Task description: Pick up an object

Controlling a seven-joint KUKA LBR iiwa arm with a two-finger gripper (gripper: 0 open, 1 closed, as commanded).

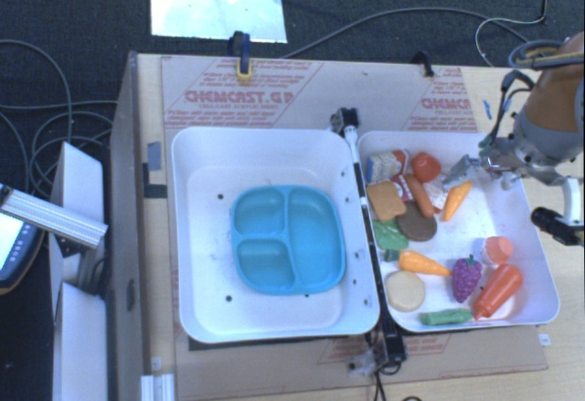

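The right bin [545,273] holds several toy foods. Among them are a red tomato [425,165], a slice of toast [387,201], a brown disc [418,226], a purple bunch of grapes [466,276] and a large orange-red carrot [498,290]. A small orange carrot [455,199] lies tilted near the bin's upper middle. My gripper [460,173] reaches in from the right, low over the bin's upper part, just above that small carrot's top end. I cannot tell whether it touches the carrot.
The left bin [196,207] holds a blue divided plate [288,239]. Other pieces in the right bin: a second carrot [422,262], a cream disc [405,290], a green bean [446,318], a pink piece [498,249]. A black clamp [345,121] sits where the bins meet.
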